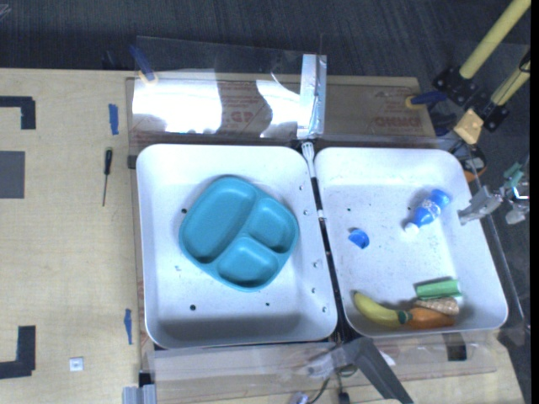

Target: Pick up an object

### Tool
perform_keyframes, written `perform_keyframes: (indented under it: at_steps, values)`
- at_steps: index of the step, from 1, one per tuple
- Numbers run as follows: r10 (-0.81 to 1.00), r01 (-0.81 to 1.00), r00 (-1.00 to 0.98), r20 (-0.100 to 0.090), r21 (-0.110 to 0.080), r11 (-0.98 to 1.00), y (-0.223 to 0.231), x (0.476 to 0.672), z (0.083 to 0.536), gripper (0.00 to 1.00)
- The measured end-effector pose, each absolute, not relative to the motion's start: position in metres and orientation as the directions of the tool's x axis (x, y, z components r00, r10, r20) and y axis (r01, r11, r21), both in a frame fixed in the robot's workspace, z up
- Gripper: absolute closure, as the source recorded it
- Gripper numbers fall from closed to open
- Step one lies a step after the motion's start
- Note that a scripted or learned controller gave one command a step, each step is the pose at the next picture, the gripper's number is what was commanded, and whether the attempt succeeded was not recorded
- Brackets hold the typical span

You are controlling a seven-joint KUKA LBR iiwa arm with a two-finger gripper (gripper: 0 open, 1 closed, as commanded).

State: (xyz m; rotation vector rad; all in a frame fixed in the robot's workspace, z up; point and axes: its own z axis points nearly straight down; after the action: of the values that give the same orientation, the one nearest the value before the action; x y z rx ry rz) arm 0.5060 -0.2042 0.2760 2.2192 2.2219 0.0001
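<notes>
Speckled white bin (379,183), curved banana (376,310)

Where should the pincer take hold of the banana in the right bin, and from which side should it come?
Grip the banana around its thick middle, coming straight down from above. It lies flat along the right bin's near wall, and its right end touches the carrot, so the free left and middle part is probably easiest. Close the fingers across its narrow width, not along its curved length.

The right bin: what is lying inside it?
The right bin holds a banana, a green item, an orange item, a blue-white bottle and a small blue piece.
</notes>
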Motion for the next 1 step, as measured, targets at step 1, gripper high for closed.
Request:
perform_keyframes:
  at_steps: [1]
  values:
    - [0.999, 0.999, -0.045, 0.003, -0.007, 0.045, -0.2112, 0.4975, 0.1765, 0.00]
